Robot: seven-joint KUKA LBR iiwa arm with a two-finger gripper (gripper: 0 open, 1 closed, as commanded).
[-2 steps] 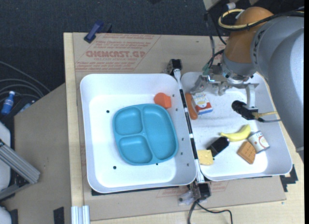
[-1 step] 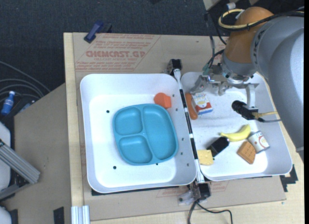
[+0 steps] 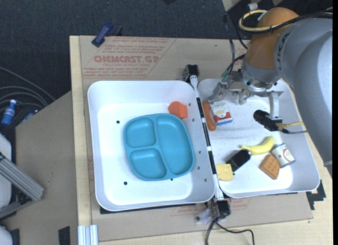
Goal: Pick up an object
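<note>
Camera view: The grey KUKA arm reaches in from the right over the right bin (image 3: 247, 132), its gripper (image 3: 226, 94) low at the bin's far left corner, directly above a small red, white and blue carton (image 3: 222, 115). Whether the gripper is apart or together cannot be told, and nothing can be seen held in it. An orange stick-shaped item (image 3: 209, 118) lies just beside the carton, against the wall between the bins. Nearer the camera, the bin holds a banana (image 3: 259, 147), a black block (image 3: 239, 159), a yellow cube (image 3: 224, 172), a brown cracker (image 3: 269, 167) and a small can (image 3: 284, 154). The left bin (image 3: 101, 97) holds a blue divided plate (image 3: 157, 147) and an orange object (image 3: 178, 109). Both bins sit on the bench (image 3: 132, 62).
</note>
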